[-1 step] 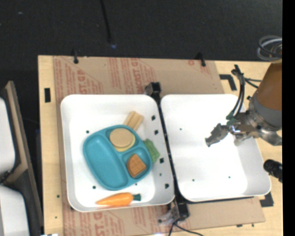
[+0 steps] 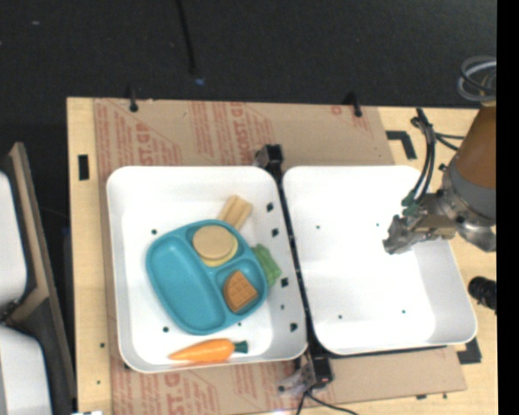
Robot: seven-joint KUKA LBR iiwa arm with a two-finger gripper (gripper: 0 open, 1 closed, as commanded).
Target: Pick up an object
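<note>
Over the right bin (image 2: 363, 318) hangs the gripper (image 2: 398, 239), low above bare white floor near the bin's right side, and whether its fingers are spread or closed I cannot tell. Nothing visible between them. Everything to pick lies well off to the fingers' left, in the left bin (image 2: 130, 223): a blue divided tray (image 2: 186, 284) carrying a round cracker (image 2: 215, 243) and a brown waffle piece (image 2: 240, 291), a wooden block (image 2: 236, 210) at its top edge, an orange carrot (image 2: 206, 350) below it, all on the tabletop (image 2: 95, 137)

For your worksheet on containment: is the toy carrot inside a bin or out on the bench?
Inside: the carrot lies on the left bin's floor, near its front wall.
</note>
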